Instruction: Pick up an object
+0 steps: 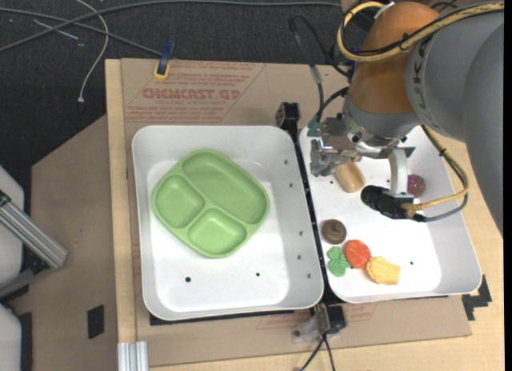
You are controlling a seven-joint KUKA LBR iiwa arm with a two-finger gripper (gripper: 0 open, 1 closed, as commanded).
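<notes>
Plastic toy food sits at the right bin's (448, 281) near edge: yellow piece (384, 270), orange piece (358, 252), green piece (338, 261), probably light, stiff, slippery. Farther in, a tan cylinder (350, 177) lies under the end effector (352, 153); I cannot tell its opening. Pinch across its sides.

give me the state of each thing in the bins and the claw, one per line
green divided plate: flat in left bin, compartments bare
tan cylinder: lying tilted, right bin, beside claw
brown disc: flat, loose
orange piece: loose, touching green piece
yellow piece: loose
purple piece: loose
</notes>
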